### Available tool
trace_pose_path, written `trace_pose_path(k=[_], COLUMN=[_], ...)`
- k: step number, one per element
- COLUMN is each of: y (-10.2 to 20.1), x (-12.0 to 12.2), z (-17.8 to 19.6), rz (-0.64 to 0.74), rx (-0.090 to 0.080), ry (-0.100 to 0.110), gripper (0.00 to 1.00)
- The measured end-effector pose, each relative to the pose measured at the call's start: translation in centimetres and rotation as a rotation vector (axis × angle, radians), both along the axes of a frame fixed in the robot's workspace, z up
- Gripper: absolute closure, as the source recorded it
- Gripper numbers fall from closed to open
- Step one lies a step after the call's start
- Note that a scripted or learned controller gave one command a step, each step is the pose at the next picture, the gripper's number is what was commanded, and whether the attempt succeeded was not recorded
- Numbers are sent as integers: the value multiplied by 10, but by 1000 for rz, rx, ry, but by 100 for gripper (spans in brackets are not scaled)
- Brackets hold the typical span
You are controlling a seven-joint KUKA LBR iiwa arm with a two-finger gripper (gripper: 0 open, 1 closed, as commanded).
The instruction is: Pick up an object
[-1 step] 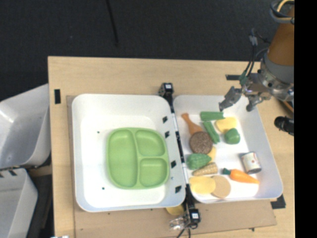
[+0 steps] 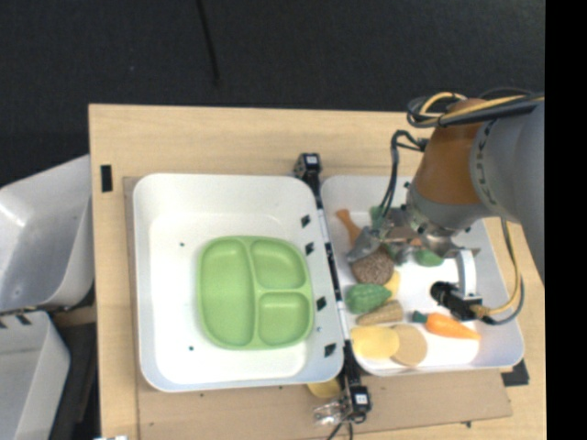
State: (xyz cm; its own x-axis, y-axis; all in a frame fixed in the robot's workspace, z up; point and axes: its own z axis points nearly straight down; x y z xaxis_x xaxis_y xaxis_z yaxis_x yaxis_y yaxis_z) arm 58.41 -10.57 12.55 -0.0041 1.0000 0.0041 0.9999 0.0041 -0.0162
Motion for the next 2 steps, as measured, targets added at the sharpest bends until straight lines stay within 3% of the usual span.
trace_pose_path(k=[1, 2], y=[-5, 59], x=[5, -42], z=[21, 79], rz=[-6, 2], rx=[-5, -3], ry=[-20, -19], gripper=[100, 100])
